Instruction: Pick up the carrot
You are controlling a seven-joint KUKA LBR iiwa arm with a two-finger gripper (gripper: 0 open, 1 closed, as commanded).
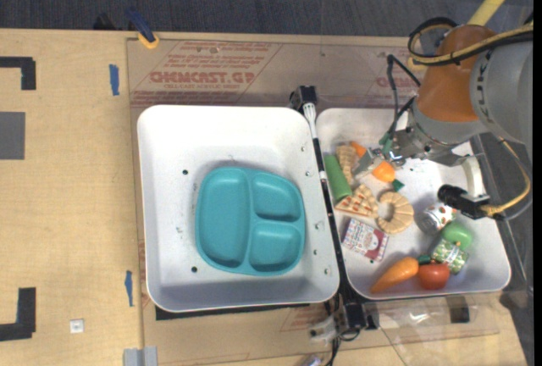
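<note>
The carrot (pixel 395 274) is orange and tapered. It lies near the front edge of the right bin (pixel 491 275), with its thick end against a red tomato (pixel 434 275). My gripper (pixel 396 148) hangs over the back part of that bin, just above a small orange food piece (pixel 384 172). It is well behind the carrot and apart from it. The grey arm with its orange band (pixel 449 85) comes in from the upper right.
Around the gripper lie a green cylinder (pixel 338 178), a pizza slice (pixel 357 202), a ring-shaped pastry (pixel 395 212), a pink packet (pixel 364 239), a silver can (pixel 434 219) and a green bottle (pixel 453 243). The left bin (pixel 161 186) holds a teal divided plate (pixel 251 220).
</note>
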